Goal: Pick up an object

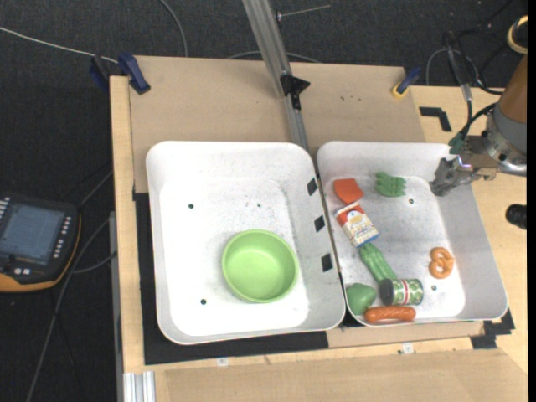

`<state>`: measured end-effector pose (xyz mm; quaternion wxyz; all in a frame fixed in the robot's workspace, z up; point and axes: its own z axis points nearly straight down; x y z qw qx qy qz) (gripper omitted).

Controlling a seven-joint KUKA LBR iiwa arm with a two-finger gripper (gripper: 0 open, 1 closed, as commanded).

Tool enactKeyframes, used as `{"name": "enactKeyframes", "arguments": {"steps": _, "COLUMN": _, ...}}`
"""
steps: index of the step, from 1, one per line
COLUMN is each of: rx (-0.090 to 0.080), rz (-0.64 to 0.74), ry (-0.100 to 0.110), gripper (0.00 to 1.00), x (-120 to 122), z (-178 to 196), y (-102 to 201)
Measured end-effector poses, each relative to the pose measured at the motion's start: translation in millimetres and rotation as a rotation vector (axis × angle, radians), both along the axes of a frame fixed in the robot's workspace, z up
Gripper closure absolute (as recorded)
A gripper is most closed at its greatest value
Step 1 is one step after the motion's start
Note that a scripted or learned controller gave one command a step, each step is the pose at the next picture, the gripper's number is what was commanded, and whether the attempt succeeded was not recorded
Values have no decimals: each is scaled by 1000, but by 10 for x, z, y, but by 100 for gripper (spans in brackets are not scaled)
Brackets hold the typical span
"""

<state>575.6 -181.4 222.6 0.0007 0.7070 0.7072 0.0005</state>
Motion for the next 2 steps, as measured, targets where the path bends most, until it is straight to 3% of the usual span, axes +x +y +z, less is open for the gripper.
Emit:
{"name": "enactKeyframes", "arguments": {"steps": 1, "rx": 1, "rz": 4, "ry": 1, "gripper": 100, "x": 67, "z": -46, "y": 544}}
{"name": "enactKeyframes", "arguments": {"steps": 2, "rx": 2, "rz": 5, "ry": 2, "gripper": 100, "x": -28, "z": -81, "y": 1104}}
